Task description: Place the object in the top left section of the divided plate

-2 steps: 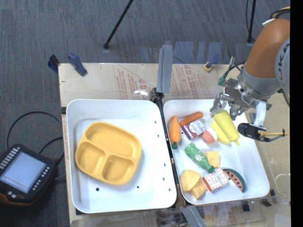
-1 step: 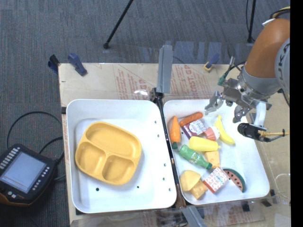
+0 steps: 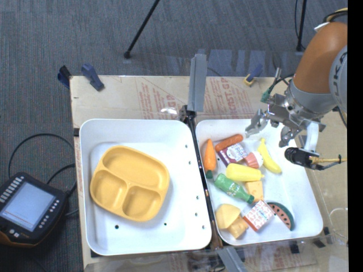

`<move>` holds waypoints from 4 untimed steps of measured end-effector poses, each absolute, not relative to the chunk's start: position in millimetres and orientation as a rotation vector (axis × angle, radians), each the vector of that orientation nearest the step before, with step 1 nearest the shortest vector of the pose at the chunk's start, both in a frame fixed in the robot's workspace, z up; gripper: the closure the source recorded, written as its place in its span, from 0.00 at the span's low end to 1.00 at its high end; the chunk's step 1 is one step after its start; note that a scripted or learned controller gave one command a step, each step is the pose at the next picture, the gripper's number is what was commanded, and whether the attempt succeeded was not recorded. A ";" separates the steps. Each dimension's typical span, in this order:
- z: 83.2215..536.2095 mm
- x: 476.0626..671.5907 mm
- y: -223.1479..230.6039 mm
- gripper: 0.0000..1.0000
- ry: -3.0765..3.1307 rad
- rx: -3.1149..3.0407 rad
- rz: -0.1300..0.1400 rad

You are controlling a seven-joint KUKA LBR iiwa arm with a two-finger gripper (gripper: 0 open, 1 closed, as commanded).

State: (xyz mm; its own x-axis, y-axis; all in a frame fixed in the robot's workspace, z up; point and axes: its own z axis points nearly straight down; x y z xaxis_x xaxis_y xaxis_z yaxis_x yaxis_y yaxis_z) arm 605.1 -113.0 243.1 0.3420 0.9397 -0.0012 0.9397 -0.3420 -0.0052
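One divided plate (image 3: pixel 130 183), one banana (image 3: pixel 269 157), two bins (image 3: pixel 91 135)

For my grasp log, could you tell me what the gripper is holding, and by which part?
Nothing: the gripper hangs open above the right bin, apart from the toy food.

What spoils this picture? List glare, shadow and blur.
Camera view: even, soft light; the left bin washes out near white; faint shadow under the yellow plate; the toys in the right bin look slightly soft; the gripper is small and indistinct.
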 end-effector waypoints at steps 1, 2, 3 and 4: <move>240.5 556.7 -170.6 0.00 -1.875 -2.519 0.006; 427.9 605.0 -183.5 0.00 -2.211 -2.241 -0.005; 274.2 567.9 -90.4 0.00 -2.245 -2.182 0.011; 388.6 481.7 -67.4 0.00 -2.421 -2.008 -0.004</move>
State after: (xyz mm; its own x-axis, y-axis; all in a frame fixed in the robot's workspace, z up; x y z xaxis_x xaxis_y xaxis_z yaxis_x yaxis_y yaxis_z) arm 481.7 -67.4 388.6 -0.1846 0.9828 -0.0013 0.9828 0.1846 0.0044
